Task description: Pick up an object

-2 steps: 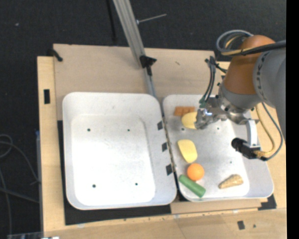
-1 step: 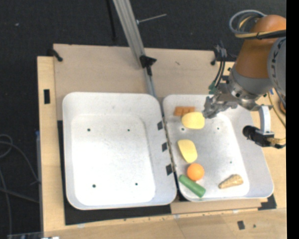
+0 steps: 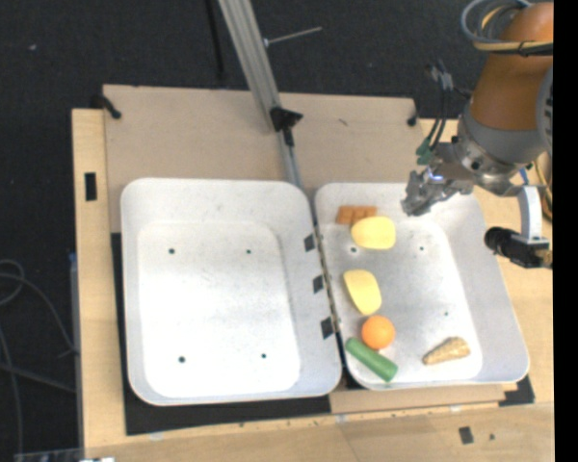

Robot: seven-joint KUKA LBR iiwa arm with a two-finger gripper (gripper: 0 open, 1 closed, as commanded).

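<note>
- A wooden bench (image 3: 202, 133) carries 2 shallow white bins side by side, seen from above at a slant.
- The left bin (image 3: 217, 287) sits beside the right bin (image 3: 462, 287), which holds 5 small things, all bunched toward its left side.
- Farthest back is an orange block (image 3: 354, 214), touching a pale yellow lump (image 3: 374, 233) just in front of it.
- Nearer lies a second yellow piece (image 3: 362, 291), then an orange ball (image 3: 377, 332), with a green stick (image 3: 371, 359) at the near left corner.
- A tan wedge (image 3: 446, 351) lies apart, near the bin's near right corner.
- The grey and orange arm (image 3: 506, 94) reaches in from the right; its gripper (image 3: 422, 195) hangs over the far edge of the right bin, just right of the yellow lump.
- I cannot tell how the jaws stand, and nothing is seen between them.
- Judging by this position, the gripper is placed for a descent toward the far pieces; nothing is picked up yet.
</note>
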